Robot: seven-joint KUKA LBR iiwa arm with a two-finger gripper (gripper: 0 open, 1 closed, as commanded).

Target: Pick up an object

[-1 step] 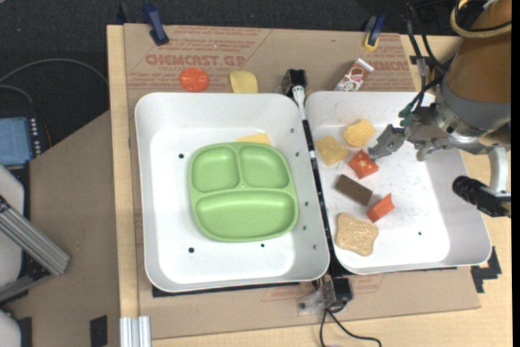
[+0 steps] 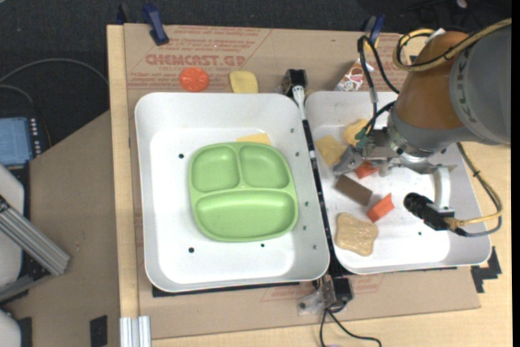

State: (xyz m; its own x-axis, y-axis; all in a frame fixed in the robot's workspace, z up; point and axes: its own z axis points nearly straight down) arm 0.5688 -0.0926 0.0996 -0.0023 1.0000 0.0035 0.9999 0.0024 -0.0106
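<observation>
Jaws (image 2: 355, 162) low in right bin (image 2: 422, 256), beside brown block (image 2: 353, 190).

**Occlusions / unclear bits**

Arm (image 2: 475, 85) cut off by right edge. It covers the right bin's (image 2: 406, 256) top right corner. End effector (image 2: 363, 161) finger state unreadable, too small and cluttered. Yellow piece (image 2: 254, 139) mostly hidden behind green divided plate (image 2: 241, 192). Small carton (image 2: 351, 80) behind bin partly masked by cables; print illegible.

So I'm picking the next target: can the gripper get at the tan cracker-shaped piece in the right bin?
Probably yes. The tan cracker-shaped piece lies flat and uncovered near the right bin's front edge, apart from the orange block, with the gripper nearby.
</observation>
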